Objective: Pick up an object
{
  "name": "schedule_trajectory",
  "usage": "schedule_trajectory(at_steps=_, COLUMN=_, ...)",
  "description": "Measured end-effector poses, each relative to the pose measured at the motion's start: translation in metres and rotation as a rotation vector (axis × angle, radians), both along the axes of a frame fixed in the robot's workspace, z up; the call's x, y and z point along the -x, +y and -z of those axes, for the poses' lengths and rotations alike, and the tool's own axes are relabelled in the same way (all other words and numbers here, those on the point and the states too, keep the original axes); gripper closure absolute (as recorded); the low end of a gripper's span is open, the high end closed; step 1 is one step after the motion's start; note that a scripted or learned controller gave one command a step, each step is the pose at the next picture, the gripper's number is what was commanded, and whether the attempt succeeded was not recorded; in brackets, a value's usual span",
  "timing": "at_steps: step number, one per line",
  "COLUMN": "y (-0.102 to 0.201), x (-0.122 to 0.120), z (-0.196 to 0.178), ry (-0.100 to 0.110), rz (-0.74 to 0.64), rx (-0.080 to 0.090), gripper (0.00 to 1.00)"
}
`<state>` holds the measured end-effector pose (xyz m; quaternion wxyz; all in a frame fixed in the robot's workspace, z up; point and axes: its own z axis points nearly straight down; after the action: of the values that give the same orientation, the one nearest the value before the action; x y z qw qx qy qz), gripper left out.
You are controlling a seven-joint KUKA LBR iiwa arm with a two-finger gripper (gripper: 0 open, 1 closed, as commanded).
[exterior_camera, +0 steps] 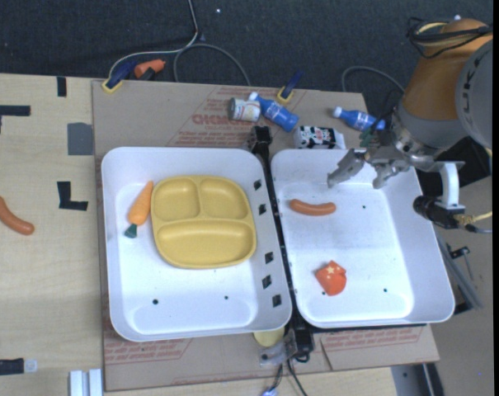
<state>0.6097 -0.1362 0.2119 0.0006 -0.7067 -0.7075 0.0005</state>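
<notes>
An orange-brown toy sausage lies in the upper left part of the right bin. A red tomato-like toy sits lower in the same bin. My gripper hangs above the bin's far edge, up and to the right of the sausage, open, with nothing between its spread fingers. In the left bin a toy carrot lies beside a yellow divided plate.
Another sausage lies on the bench far left, outside the bins. Blue-and-white bottles and clamps crowd the cardboard behind the bins. Black clips line the seam between the bins. A yellow object peeks out below the left bin.
</notes>
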Motion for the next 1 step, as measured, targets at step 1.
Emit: schedule_trajectory(at_steps=1, y=0.0150, x=0.1220, z=0.0913, ry=0.018, rz=0.005, rx=-0.005, gripper=0.00)
